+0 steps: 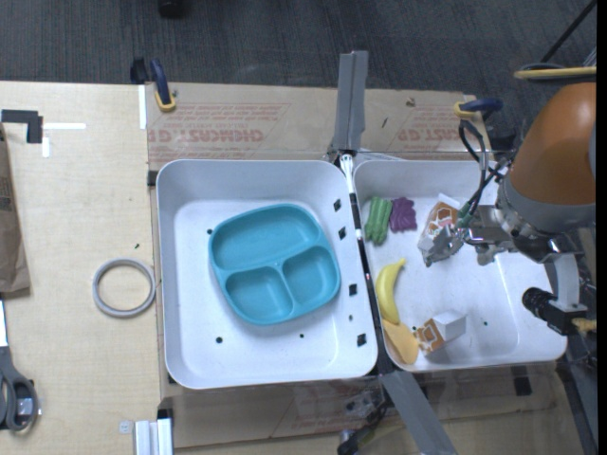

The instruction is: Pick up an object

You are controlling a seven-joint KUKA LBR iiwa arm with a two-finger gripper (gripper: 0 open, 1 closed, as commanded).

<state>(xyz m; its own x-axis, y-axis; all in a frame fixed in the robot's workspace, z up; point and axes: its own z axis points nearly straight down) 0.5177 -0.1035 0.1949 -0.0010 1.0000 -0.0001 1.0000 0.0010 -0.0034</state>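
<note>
Two white bins sit side by side on your counter; the right bin [493, 339] holds the clutter. Your gripper [444, 245] hangs low over a crinkly packet [442, 224], jaws' state unclear to me. A slippery wrapper could squirt free.

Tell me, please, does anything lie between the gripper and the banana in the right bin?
Nothing visible does. The gripper hangs over the right bin, and bare white floor separates it from the banana. The green and purple items lie off to the far side.
</note>
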